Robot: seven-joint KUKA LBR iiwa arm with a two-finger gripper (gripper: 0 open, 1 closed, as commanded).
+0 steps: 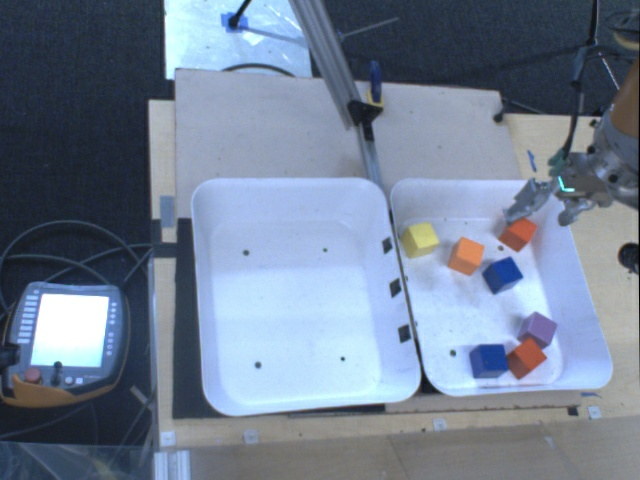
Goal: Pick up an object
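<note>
Your gripper (548,200) hovers over the right bin's (585,298) far right edge, fingers spread, nothing between them. A red cube (518,234) lies just below its left finger. Count in that bin: two red (526,358), two blue (502,274) (488,360), one orange (466,256), one yellow (420,239), one purple (538,328)

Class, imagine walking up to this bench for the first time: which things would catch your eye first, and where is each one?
The bright blocks scattered in the right bin stand out first: a yellow block by the divider, an orange block beside it, and blue, purple and red ones further along. Next comes the gripper, hovering over that bin's far right corner just above a red-orange block. The left bin looks plain white beside them.
</note>
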